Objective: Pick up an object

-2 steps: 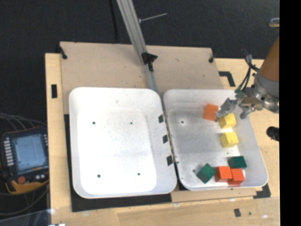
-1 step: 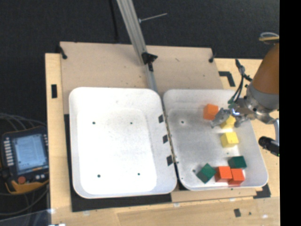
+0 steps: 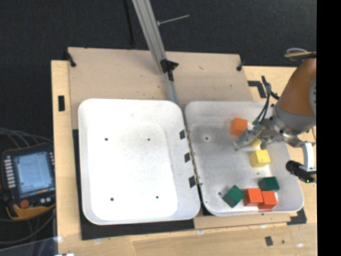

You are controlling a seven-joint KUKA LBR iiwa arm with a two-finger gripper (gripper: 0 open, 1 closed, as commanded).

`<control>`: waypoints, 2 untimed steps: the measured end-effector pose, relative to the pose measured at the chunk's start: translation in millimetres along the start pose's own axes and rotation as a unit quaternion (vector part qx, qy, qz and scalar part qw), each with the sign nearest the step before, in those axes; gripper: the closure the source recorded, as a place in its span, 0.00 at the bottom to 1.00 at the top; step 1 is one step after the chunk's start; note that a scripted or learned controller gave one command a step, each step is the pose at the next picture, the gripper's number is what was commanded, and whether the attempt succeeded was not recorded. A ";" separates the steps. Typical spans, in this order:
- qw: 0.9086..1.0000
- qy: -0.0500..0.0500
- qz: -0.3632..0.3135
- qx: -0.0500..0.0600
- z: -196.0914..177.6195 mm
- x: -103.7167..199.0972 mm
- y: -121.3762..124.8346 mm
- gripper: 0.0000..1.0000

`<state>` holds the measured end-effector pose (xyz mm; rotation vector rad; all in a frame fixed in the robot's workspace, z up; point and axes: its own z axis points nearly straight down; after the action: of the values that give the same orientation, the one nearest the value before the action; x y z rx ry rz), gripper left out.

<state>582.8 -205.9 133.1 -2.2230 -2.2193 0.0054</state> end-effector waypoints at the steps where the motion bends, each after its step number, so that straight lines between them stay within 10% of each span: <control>1: 1.000 0.000 0.002 -0.004 -14.1 -0.6 1.9 1.00; 2: 1.000 0.000 -0.003 -0.005 -76.7 3.1 7.9 1.00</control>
<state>590.9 -202.6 209.7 -2.2228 -2.2305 -0.0066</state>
